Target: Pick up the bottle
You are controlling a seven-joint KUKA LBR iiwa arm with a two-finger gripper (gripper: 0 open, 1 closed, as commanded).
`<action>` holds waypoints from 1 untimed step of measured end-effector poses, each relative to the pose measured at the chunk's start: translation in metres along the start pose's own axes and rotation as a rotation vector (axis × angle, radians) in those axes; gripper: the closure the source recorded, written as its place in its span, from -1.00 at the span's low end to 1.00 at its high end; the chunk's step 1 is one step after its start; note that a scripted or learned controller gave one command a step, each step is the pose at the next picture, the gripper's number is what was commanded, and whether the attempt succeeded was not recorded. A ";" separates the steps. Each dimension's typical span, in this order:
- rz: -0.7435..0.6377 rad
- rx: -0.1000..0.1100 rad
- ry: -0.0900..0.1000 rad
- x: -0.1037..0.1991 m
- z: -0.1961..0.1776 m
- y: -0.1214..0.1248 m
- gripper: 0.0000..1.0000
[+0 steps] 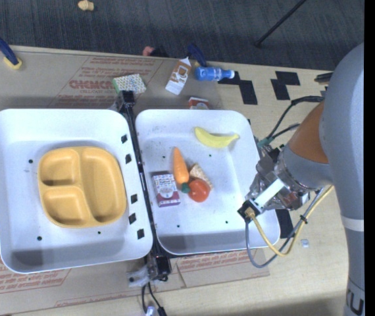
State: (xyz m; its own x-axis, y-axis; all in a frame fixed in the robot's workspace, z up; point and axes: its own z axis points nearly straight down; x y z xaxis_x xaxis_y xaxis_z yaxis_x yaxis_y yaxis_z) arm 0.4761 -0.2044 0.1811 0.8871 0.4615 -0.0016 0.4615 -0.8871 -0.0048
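The bottle (211, 74) is small and blue, lying on its side on the bench just beyond the far edge of the right bin (240, 120), outside both bins. My gripper (268, 174) hangs over the right rim of the right bin, near its front corner, well away from the bottle. The wrist and its fittings cover the gripper's tip.
The right bin holds a banana (215, 137), a carrot (180, 166), a tomato (199, 190) and a small red carton (166, 189). A yellow divided plate (82, 185) fills the left bin (10, 130). A small carton (177, 77) and a green packet (129, 83) lie near the bottle.
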 end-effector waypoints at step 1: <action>0.131 0.000 0.000 -0.003 -0.018 0.006 1.00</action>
State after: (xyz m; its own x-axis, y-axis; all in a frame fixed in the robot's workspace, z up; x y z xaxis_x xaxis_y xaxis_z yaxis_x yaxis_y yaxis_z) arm 0.4761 -0.2108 0.1991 0.9397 0.3421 -0.0024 0.3421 -0.9397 -0.0045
